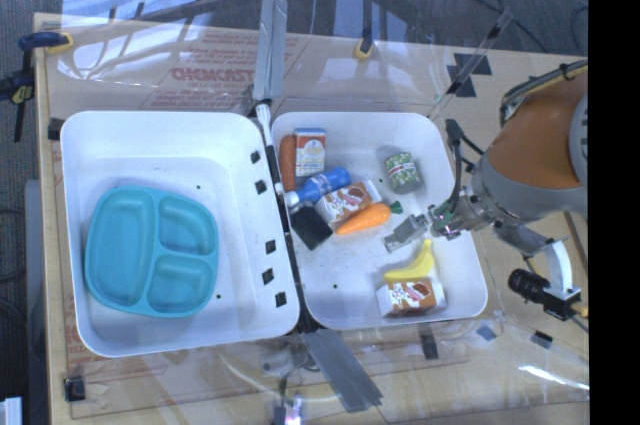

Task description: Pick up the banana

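Note:
The yellow banana [420, 262] lies in the right bin [455, 163], near its front right corner, with its stem pointing up toward the gripper. My gripper [408, 231] hangs just above and slightly left of the banana's upper end, close to it. The grey arm with its orange band [535, 148] reaches in from the right, over the bin's right rim. Nothing shows as lifted off the bin floor.
A small juice carton [410, 297] lies right in front of the banana. A carrot [362, 219], a black block [311, 227], a blue bottle [322, 185], a green can [402, 171] and another carton [310, 151] fill the bin's middle and back. The left bin holds a blue divided tray [150, 251].

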### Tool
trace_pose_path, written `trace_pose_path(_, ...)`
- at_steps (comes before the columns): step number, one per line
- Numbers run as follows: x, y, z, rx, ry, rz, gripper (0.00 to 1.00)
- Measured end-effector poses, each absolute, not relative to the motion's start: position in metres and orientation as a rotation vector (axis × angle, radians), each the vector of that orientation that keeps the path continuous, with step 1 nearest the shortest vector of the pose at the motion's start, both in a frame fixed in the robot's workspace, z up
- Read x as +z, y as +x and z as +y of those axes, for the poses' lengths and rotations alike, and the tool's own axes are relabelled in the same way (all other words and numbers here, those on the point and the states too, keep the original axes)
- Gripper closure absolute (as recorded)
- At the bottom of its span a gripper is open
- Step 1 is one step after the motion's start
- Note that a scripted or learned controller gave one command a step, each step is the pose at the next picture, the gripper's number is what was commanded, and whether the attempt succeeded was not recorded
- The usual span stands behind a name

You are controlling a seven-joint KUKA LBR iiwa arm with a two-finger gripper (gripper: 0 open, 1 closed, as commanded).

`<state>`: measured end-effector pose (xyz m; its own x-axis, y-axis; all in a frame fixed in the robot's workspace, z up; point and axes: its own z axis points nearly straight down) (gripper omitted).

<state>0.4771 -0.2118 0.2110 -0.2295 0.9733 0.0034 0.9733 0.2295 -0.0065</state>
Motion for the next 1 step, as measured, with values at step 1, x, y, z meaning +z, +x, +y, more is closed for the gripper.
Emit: trace_pose_path(1, 0.2061, 0.4966, -0.2115, 0.003, -1.909, -2.491, 0.0)
